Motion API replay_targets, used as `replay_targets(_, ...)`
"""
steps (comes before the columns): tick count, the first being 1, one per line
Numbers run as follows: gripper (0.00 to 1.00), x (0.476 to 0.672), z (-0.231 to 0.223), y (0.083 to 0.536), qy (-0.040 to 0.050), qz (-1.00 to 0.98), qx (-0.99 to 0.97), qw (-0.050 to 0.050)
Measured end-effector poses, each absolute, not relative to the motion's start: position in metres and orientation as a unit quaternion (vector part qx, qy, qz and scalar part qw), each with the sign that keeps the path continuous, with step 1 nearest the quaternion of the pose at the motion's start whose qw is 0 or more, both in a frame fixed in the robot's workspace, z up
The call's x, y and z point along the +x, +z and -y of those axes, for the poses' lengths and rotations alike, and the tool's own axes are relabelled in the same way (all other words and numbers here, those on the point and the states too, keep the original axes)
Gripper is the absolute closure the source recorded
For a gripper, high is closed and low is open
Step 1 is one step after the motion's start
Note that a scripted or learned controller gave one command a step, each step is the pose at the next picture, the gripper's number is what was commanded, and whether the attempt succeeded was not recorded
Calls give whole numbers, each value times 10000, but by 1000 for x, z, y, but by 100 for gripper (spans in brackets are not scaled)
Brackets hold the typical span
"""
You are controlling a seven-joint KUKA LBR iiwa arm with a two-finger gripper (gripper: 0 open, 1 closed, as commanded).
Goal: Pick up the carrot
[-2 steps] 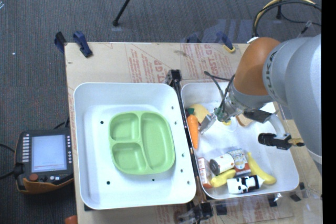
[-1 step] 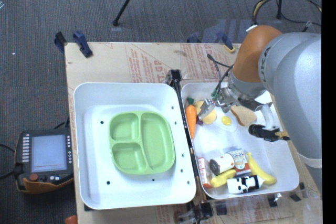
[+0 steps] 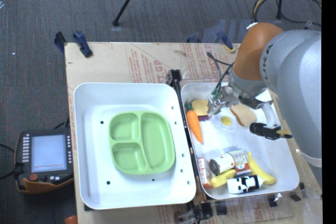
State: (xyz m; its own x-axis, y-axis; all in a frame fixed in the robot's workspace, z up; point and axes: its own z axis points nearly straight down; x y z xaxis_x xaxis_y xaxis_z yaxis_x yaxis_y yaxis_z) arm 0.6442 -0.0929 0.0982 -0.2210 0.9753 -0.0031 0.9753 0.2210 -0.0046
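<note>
Tool (image 3: 214, 107) hangs just right of the carrot (image 3: 195, 126) in the right bin (image 3: 290, 162); can't tell its grip state.

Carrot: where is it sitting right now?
The carrot lies in the right bin, along its left wall, just below and left of the gripper and above the cluster of packaged items near the bin's front.

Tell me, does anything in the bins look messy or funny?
Nothing looks broken or spilled. The right bin is just jumbled: the carrot lies loose by its left wall, toy foods heaped nearby. The green tray sits neatly in the left bin.
</note>
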Motion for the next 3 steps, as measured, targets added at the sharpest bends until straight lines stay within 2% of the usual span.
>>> replay_targets(1, 0, 644, 92, 98, 27, 7818, -6235, 10)
replay_targets(2, 0, 626, 87, 88, 6, 7093, -7050, 3)
replay_targets(3, 0, 595, 84, 86, 12, 6536, -7569, 27)
